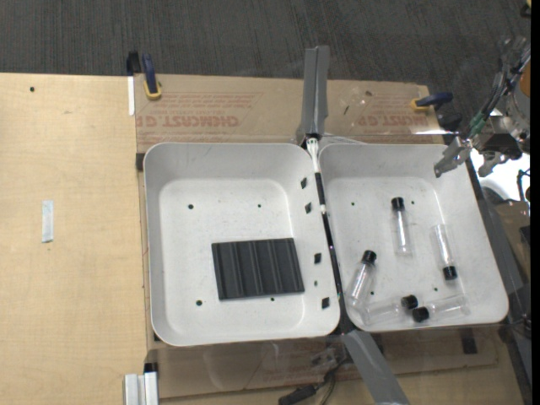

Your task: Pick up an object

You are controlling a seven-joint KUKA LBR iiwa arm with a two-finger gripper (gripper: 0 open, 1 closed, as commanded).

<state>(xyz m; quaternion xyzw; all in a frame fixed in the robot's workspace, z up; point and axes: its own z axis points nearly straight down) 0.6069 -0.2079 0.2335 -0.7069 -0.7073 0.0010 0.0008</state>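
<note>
Two white bins sit side by side: the left bin [169, 226] lies well left of the gripper [472, 148], the right bin [472, 251] just below it. A ribbed black tray [257, 268] rests in the left bin. Five clear black-capped vials [400, 224] lie scattered below the gripper, untouched. Whether it is open or closed, I cannot tell.

On my worktop [67, 310] two bins sit side by side. I see a ribbed tray [257, 268] in the left bin [169, 175]; five vials [402, 226] lie scattered in the right bin [354, 175], most toward its near edge.
</note>
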